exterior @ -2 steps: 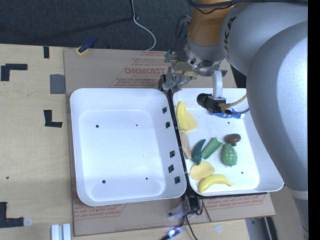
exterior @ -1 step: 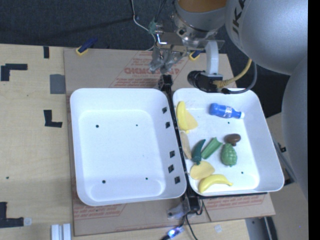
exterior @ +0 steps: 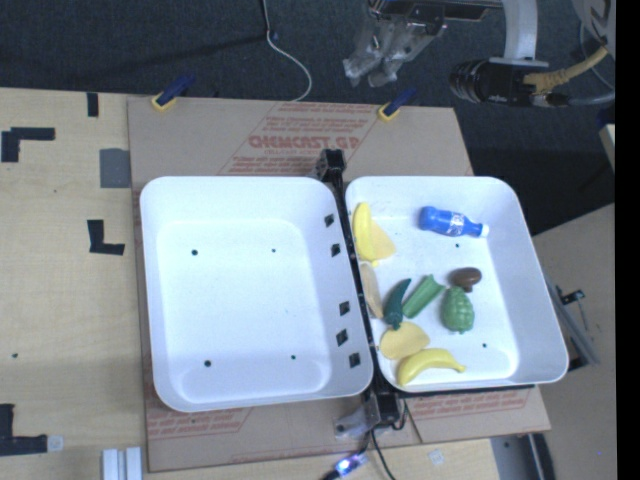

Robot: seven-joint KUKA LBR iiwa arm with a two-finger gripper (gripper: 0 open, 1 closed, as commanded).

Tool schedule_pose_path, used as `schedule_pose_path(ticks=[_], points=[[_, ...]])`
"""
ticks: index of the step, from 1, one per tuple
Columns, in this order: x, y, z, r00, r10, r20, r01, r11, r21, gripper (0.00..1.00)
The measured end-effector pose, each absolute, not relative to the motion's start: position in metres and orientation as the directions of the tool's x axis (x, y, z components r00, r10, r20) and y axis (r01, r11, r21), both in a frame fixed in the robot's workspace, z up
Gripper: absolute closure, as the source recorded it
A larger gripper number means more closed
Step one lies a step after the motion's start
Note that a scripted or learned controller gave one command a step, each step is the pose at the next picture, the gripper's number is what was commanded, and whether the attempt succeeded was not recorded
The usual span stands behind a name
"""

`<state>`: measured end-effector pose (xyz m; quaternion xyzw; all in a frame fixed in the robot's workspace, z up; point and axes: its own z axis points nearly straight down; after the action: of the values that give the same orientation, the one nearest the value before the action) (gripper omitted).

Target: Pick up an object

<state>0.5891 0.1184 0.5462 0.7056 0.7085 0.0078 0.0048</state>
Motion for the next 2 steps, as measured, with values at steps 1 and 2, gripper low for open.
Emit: schedule_pose_path(ticks=[1, 2], points=[[0.556, 0.118, 0.34, -0.001, 1.0, -0.005, 1.0, 0.001, -0.02, 1.0], [0.571, 0.205, 0.324, -0.009, 1.0, 0.001, 1.0, 0.009, -0.005, 1.0]])
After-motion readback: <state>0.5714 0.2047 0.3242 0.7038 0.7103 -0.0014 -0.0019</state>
